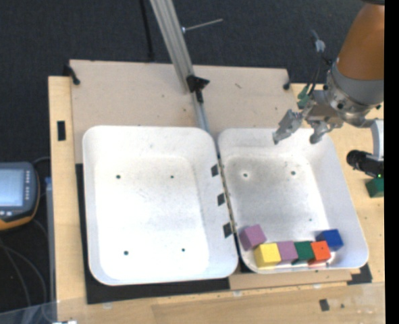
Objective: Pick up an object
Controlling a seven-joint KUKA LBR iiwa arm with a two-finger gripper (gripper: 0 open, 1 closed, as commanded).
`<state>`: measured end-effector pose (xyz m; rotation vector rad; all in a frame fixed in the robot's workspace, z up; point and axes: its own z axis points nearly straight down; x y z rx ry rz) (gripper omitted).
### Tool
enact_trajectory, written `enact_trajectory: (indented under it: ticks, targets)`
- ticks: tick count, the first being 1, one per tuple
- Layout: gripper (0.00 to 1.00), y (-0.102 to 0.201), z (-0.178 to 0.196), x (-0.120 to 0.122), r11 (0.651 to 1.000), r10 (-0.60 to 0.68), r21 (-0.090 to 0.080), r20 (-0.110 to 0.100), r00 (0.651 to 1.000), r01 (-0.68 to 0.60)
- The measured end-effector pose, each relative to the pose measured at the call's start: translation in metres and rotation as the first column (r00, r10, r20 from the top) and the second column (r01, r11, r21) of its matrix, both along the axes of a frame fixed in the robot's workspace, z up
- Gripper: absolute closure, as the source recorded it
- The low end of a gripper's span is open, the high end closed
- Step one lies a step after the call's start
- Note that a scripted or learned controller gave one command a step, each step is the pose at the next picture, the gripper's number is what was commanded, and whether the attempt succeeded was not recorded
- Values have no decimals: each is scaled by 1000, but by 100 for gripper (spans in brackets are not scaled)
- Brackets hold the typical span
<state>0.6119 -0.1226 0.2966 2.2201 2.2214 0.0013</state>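
Blocks (290, 248) sit bunched along the right bin's (341, 174) near edge — purple, yellow, green, orange, blue, touching or nearly. Lots of bare floor behind them. Gripper (300, 130) hangs over the far rim, fingers spread, holding nothing — well apart from the blocks.

Fixed overhead view, slanting down on both bins (152, 137).

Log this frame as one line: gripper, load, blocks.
gripper: open, above right bin's far edge | load: none between fingers | blocks: clustered at right bin's near edge, untouched | pick: not yet done
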Motion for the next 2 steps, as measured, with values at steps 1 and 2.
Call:
enact_trajectory:
  ticks: [1, 2]
  targets:
    - [0, -73, 195, 23, 1000, -3, -5, 10, 1000, 3]
    - [0, -85, 254, 47, 1000, 1, -6, 8, 1000, -1]
